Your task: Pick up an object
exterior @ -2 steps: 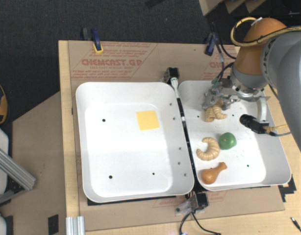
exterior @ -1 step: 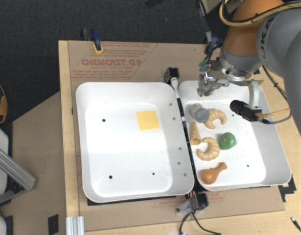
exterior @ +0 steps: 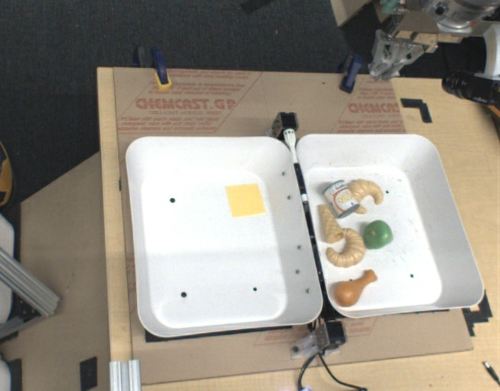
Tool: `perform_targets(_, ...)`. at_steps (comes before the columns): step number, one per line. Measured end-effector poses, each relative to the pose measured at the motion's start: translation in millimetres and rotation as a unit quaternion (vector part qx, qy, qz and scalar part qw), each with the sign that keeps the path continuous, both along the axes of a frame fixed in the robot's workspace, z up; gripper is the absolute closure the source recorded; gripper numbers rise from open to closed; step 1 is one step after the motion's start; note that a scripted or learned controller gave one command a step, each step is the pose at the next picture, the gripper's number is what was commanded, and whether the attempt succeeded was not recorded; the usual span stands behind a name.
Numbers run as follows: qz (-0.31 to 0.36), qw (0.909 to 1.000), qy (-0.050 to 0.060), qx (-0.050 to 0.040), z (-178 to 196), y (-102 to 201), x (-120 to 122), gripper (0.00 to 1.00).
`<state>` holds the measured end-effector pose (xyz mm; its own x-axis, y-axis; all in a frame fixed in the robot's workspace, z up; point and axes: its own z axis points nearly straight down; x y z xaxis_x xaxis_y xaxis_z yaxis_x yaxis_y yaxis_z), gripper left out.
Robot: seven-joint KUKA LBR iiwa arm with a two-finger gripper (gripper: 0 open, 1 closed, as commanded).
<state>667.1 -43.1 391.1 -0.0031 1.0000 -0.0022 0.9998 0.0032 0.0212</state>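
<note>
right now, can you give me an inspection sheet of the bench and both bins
surface: cardboard sheet under two white bins.
job's things: yellow square in left bin; right bin holds small carton, croissants, green ball, drumstick.
clutter: clamps on the cardboard's far edge.
grippers: gripper raised beyond right bin, holding nothing.
cables: black cable at near edge.
surroundings: dark floor, metal frame.

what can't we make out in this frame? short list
- Gripper, camera view: small and dark at the top edge; finger state unreadable.
- Arm above the wrist: cut off by the top and right edges.
- Small carton in the right bin: print too small to read.
- Croissants and: crowded against the carton and pastry stick; contact unclear.
- Cable below the bins: runs off the bottom edge.
</note>
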Motion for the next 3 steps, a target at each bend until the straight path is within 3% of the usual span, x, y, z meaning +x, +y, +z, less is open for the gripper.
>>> perform_targets(1, -0.001, 0.9999, 0.015, 0.0017, -76, 25, -44, 1.0)
perform_targets(2, -0.001, 1.0, 0.002, 0.0004, 47, 18, -35, 1.0)
perform_targets(3, -0.001, 0.9999, 0.016, 0.0015, -60, 42, -59, 1.0)
